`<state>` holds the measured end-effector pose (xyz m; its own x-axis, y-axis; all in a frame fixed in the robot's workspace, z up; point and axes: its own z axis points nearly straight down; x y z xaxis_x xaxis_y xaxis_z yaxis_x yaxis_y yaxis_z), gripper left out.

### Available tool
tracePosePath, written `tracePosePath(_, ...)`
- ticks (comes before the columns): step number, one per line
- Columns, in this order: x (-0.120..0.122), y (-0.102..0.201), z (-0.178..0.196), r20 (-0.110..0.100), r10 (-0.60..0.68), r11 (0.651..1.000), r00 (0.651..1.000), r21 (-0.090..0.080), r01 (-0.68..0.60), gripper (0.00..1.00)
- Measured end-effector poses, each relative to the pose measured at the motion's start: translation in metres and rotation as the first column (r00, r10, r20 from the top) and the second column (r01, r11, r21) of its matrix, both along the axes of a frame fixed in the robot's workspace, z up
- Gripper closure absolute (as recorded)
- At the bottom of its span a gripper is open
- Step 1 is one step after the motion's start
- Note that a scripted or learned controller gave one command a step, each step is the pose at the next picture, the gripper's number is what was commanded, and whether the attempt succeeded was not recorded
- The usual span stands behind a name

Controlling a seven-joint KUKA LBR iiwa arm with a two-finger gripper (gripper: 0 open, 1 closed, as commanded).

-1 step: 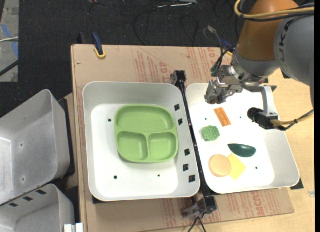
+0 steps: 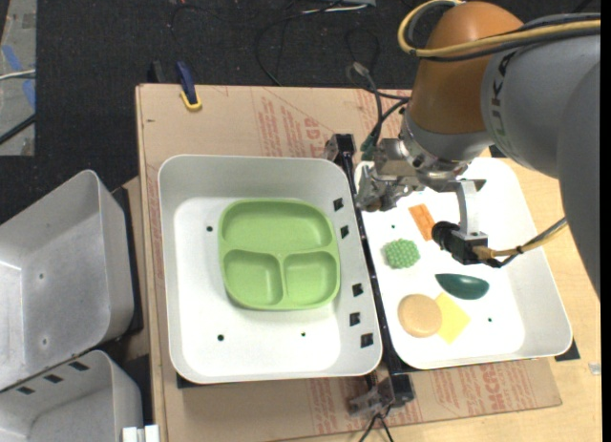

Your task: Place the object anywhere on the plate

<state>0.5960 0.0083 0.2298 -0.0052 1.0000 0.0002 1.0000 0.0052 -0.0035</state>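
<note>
The gripper (image 2: 396,182) hangs over the right bin's (image 2: 535,335) top left corner; its state I cannot tell. Objects lie below: orange piece (image 2: 421,218), green ball (image 2: 402,254). Centre over one before descending, then carry it to the green plate (image 2: 280,254)

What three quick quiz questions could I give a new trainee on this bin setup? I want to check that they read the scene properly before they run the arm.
1. True or false: the green plate lies in the same bin as the food items.
2. Which item lies closest to the tan round piece? A) the orange piece B) the yellow piece C) the bumpy green piece
3. Fill in: the plate has ___ compartments.

Key
1. False: the plate is in the left bin, the items in the right bin.
2. B: the yellow piece touches it.
3. Three.
</note>
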Motion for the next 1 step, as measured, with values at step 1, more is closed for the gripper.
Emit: tracePosePath(1, -0.0100, 0.0417, 0.0011, 0.001, 0.001, 1.000, 1.000, 0.001, -0.001, 1.00)
